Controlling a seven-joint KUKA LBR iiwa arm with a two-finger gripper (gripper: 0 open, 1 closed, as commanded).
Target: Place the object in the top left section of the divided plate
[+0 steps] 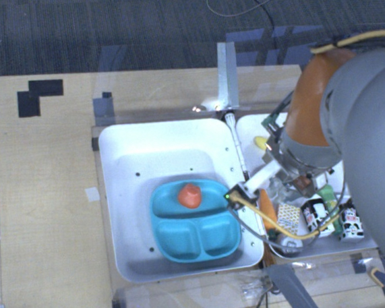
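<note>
Wooden bench (49, 218) carries two white bins. Left bin (125, 190) holds blue divided plate (195, 221); small orange-red object (190, 195) sits in its large upper section. Claw (287, 188) above right bin (248, 134), grip state indeterminable.

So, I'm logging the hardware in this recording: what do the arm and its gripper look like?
The arm is bulky, rounded and grey, with an orange band above the wrist. The gripper is a cluster of metal and dark parts with a white bar jutting sideways. A yellow cable loops beneath it.
</note>
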